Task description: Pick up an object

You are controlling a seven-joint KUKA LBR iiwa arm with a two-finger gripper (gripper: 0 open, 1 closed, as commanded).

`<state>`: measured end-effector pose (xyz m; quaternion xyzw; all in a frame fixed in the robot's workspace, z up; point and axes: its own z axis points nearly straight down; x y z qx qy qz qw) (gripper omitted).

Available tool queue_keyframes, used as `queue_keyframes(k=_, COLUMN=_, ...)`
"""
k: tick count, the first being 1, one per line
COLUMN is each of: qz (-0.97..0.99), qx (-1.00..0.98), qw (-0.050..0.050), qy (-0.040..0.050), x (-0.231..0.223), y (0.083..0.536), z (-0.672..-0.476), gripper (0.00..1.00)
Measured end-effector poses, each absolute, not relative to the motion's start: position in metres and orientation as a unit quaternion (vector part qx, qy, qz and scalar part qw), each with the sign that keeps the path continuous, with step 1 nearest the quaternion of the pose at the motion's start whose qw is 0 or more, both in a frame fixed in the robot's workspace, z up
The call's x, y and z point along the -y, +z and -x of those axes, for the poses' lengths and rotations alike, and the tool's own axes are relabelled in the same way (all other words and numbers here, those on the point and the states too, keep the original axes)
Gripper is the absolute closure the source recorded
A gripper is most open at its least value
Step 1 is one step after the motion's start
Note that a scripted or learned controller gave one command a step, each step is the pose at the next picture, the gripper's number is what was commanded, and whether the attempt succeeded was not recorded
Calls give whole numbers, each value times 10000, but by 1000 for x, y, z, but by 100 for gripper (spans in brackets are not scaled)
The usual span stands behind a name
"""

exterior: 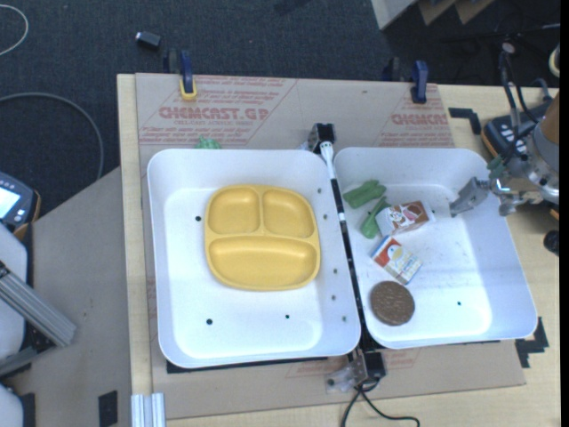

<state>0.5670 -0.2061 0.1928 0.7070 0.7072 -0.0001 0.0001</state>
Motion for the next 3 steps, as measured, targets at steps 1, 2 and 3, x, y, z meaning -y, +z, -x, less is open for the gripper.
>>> queue_keyframes(k=1, qz=-7068, qx=-7074, qw=73, qy=29, x=208, y=409, z=-510, gripper=0)
queue_keyframes(k=2, qz=-7070, qx=-7071, qw=94, qy=36, x=217, y=540, z=-478, gripper=0)
queue_keyframes(k=3, qz=-7066, qx=-7076, qw=44, qy=5, x=216, y=542, z=-480, gripper=100)
